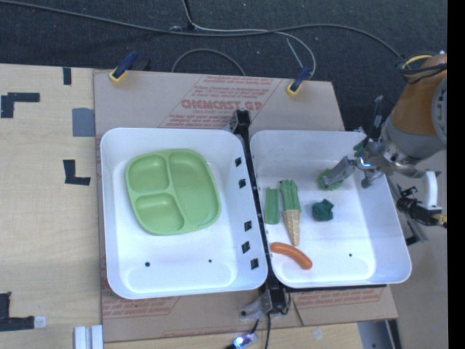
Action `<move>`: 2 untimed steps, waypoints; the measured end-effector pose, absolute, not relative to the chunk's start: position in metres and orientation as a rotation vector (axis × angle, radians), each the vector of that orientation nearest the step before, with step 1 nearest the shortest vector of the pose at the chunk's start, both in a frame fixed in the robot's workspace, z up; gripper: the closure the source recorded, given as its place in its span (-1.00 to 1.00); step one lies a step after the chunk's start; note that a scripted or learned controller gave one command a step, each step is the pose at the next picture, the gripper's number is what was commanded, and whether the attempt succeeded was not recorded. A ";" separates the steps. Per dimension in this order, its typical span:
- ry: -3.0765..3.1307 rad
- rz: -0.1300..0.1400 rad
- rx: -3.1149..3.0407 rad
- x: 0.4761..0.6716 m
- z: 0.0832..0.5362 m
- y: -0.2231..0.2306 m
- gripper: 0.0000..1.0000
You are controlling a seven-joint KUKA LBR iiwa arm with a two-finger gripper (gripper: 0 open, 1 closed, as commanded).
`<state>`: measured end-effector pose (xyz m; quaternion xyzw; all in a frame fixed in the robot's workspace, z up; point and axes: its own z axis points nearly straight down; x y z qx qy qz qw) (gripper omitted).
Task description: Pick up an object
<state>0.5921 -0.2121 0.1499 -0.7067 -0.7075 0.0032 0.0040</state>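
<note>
Arm enters from the right side of the camera view; end effector sits over the upper right part of the right bin, low and slanted toward the bin's middle; something green-grey shows at its tip, but whether that is a finger or a held item cannot be told, and neither can the spread of its grasping parts; no grasp is claimed.

Candidates in the right bin: a small dark green toy, broccoli-like, just below and slightly left of the end effector, apart from it; a corn cob with green husk and a slim green pod-shaped piece lying side by side near the bin's left wall; an orange sausage toward the near edge. Left bin carries a green divided plate.

Judgement: step in hand is the approach, pick not yet made. Nearest target appears to be the broccoli-like toy; next move would call for shifting down-left over it, centring, descending with room either side, then closing and lifting; the bin wall nearby is a collision risk.
</note>
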 end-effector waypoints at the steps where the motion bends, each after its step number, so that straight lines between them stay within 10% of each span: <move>1: -2.218 0.010 -2.213 0.598 0.094 -0.218 -1.00; 2: -2.223 0.006 -2.217 0.599 0.083 -0.217 -1.00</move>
